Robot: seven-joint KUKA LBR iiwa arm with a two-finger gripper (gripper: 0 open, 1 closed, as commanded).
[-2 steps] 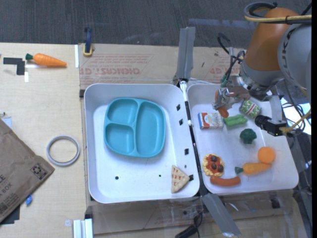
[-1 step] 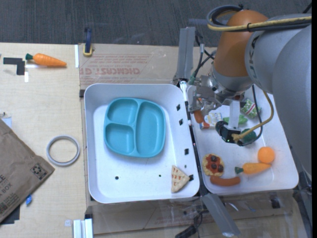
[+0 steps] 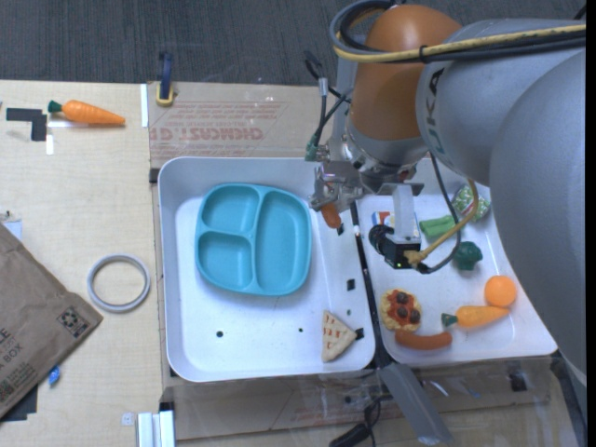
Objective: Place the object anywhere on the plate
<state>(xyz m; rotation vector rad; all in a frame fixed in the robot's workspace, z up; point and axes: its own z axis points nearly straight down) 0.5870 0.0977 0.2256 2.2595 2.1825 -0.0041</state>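
- Turquoise plastic marks the plate (image 3: 253, 240), a three-compartment tray lying bare in the left bin (image 3: 177, 343), with a waffle-patterned wedge (image 3: 336, 335) well apart from it near the bin's front right corner.
- The gripper (image 3: 330, 205) hangs just beside the plate's right edge, over the strip between plate and the wall shared with the right bin (image 3: 531, 333).
- A small orange-brown piece (image 3: 331, 217) shows at the fingertips; it seems to be the object, apparently pinched between them, though the wrist shadows the contact and the grip cannot be confirmed.
- Judged by its look, the piece is a light, stiff toy food item, probably smooth and a bit slippery, so a squeeze across its middle would likely hold best.
- The right bin holds other toys: a pizza slice (image 3: 401, 309), a sausage (image 3: 424, 340), a carrot (image 3: 479, 317), an orange (image 3: 500, 291) and green items.
- Nothing rests on the plate yet.
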